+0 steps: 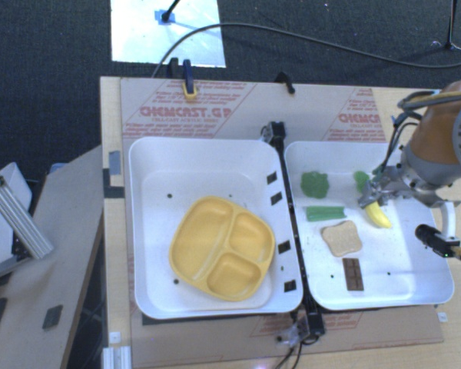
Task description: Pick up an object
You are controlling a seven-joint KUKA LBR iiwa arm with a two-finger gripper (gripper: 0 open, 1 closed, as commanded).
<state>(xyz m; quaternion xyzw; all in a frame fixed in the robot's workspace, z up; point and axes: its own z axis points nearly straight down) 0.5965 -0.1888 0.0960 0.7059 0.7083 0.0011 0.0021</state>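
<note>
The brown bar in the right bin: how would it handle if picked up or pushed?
The brown bar looks flat and thin, so it would probably slide, not roll. Lying flush on the bin floor, its edges may be hard to grip.

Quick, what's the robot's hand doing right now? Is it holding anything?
Hand: down in the right white bin, right at the small yellow banana-shaped toy; whether it is open, closed or gripping the toy cannot be told from this view.
</note>
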